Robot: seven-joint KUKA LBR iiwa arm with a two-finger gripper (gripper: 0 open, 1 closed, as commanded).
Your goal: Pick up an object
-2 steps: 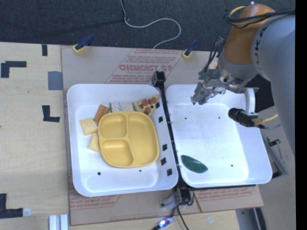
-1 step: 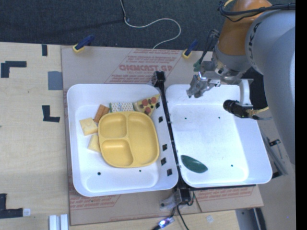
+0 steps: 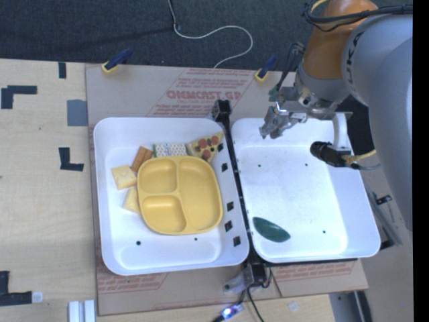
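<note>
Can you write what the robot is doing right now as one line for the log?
claw: above right bin's far edge | holding: nothing seen | green object: right bin, near corner | yellow plate: left bin

Two shallow white bins [image 3: 107, 180]; one yellow divided plastic plate [image 3: 179, 194], one dark green leaf-shaped piece [image 3: 271, 230], two pale yellow square blocks [image 3: 123, 176].

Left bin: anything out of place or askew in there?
Somewhat. The yellow divided plate lies tilted, on top of flat pieces: tan squares poke out at its left edge, patterned cards at its top. No spill or damage shows. The claw is over the right bin, near a dark green object.
</note>
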